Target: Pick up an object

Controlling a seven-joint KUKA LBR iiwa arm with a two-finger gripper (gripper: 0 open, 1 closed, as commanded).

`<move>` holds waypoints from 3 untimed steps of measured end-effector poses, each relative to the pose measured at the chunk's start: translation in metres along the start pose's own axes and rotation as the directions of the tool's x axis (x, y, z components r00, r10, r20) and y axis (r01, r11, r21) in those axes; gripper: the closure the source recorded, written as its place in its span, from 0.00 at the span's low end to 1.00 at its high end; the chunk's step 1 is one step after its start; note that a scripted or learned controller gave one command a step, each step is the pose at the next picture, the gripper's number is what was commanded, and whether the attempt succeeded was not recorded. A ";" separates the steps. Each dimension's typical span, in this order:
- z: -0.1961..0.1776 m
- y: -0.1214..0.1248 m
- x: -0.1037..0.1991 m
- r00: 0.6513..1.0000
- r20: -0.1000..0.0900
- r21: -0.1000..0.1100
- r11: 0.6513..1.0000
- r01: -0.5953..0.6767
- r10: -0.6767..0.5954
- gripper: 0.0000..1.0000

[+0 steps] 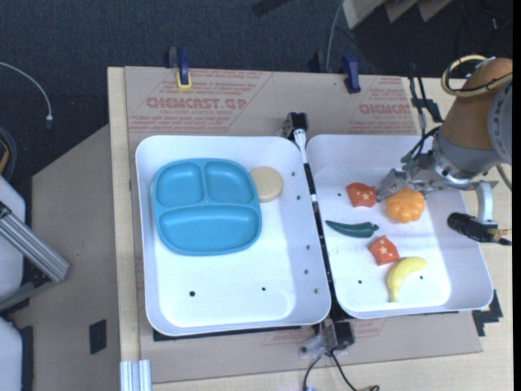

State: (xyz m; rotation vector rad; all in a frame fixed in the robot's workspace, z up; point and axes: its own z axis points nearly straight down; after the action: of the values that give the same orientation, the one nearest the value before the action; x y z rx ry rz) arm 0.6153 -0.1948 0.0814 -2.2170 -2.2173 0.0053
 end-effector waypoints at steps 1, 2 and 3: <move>-0.015 0.002 -0.001 1.000 0.003 -0.008 1.000 0.000 0.000 1.00; -0.065 0.012 0.004 1.000 0.005 -0.015 1.000 0.002 -0.002 1.00; -0.130 0.014 -0.001 1.000 0.006 -0.017 1.000 0.001 0.000 1.00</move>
State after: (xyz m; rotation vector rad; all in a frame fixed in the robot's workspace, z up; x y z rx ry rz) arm 0.6296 -0.1960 0.2112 -2.2279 -2.2294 -0.0066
